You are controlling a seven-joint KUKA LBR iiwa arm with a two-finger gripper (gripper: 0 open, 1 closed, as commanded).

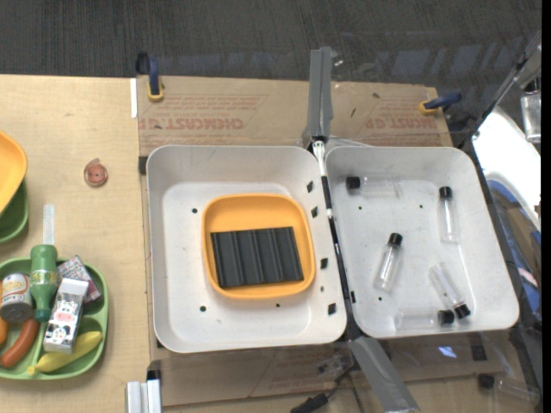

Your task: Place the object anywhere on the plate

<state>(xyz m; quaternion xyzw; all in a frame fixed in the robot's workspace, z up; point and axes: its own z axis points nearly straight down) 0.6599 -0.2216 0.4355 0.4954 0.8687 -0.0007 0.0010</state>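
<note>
Two white bins side by side on cardboard (207,110). We count two clamps on the cardboard's far edge, one (152,83) at its left corner and one (439,103) at its right corner.

Left bin (172,231): one orange plate (256,206), roughly central on the bin floor. One dark ribbed slab (258,257) lies flat on the plate, inside its rim and nearer the plate's near edge. This is the task's object, and it is on the plate.

Right bin (413,162): clear vials with black caps. We count five caps:
- one (353,181) near the far left corner
- one (445,194) by the right wall
- one (394,240) mid-floor
- two (455,314) close together by the near right corner

The clear bodies are hard to trace against the white.

Tabletop left of the bins: one green tray (90,351) at the near left corner with toy food: one green bottle (43,278), one can (15,291), one carton (62,321), one sausage (19,344), one banana (65,357). One small pinkish disc (96,173) lies apart, farther back.

Gripper state: we cannot tell.
</note>
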